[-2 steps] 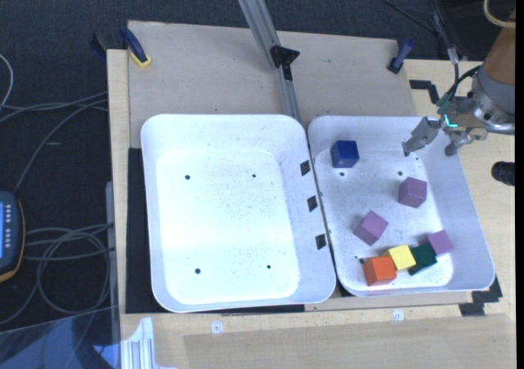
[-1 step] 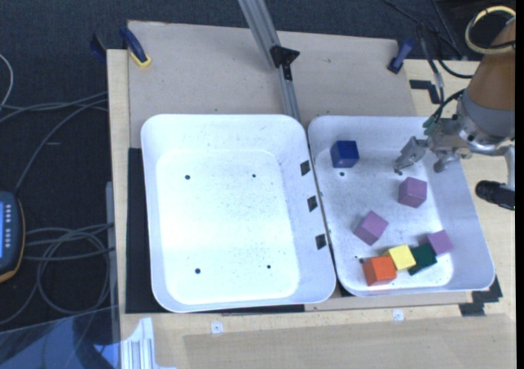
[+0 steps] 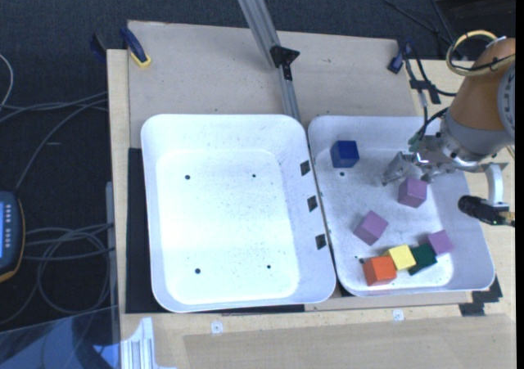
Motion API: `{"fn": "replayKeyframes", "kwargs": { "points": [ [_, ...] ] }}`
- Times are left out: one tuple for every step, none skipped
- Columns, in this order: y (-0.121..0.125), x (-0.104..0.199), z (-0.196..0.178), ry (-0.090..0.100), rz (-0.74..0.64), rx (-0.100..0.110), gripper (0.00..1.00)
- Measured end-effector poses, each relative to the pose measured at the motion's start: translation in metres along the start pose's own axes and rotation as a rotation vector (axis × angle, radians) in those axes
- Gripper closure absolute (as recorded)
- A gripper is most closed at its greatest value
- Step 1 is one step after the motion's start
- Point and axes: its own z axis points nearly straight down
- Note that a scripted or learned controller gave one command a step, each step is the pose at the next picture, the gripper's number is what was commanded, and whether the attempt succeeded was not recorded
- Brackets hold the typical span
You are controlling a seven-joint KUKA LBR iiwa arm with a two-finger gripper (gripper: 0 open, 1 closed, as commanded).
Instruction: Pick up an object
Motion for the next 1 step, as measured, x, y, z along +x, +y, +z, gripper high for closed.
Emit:
{"fn": "replayKeyframes", "kwargs": {
  "points": [
    [0.0022,-0.0002,-0.0151,-0.001,-0.001,-0.008,1.00]
  ]
}}
